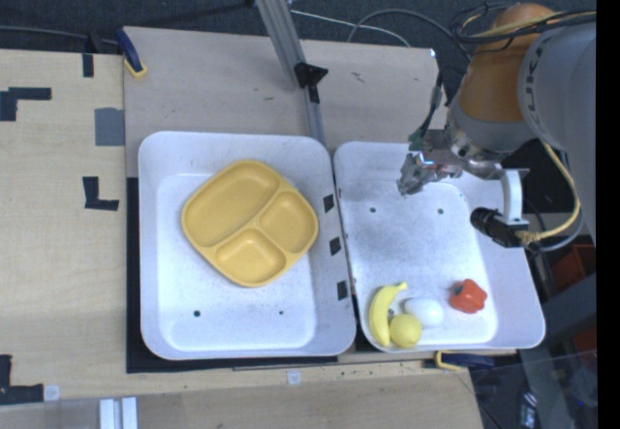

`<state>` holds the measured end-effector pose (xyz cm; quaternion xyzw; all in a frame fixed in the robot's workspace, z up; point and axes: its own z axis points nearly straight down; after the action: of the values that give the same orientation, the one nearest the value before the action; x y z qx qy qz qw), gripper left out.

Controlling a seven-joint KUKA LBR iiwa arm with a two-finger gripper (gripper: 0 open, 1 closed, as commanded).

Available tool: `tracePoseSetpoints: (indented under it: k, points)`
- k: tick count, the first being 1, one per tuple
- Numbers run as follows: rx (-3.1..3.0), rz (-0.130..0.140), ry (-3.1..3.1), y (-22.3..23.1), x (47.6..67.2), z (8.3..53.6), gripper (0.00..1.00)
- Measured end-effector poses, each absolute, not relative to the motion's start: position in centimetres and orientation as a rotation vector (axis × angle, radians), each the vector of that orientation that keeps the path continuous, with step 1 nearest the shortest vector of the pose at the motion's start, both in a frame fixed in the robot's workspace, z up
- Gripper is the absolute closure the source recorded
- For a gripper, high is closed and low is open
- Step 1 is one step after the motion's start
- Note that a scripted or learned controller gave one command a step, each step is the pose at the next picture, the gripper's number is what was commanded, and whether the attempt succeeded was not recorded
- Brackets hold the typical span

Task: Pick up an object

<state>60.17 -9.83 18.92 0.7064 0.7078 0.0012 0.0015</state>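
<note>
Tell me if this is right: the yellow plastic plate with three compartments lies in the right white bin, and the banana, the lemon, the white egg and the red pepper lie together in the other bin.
Not quite. The camera view shows the yellow three-compartment plastic plate in the left white bin. The yellow banana, yellow lemon, white egg and red pepper do lie together, in the right white bin.

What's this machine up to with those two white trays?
The arm's end effector hangs over the far part of the right bin, gripping nothing. A banana, a lemon, a white egg-like thing and a red pepper lie at its near edge. The left bin holds a yellow divided plate.
</note>
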Motion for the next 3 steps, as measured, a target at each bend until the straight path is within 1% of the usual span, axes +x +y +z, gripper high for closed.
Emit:
tracePoseSetpoints:
  k: [1,2,3]
  points:
    - [2.218,0.003,2.222,-9.8,60.3,22.6,1.0]
    - [2.214,0.001,2.231,-3.7,60.5,23.4,1.0]
    - [2.216,-0.002,2.23,1.4,59.8,22.5,1.0]
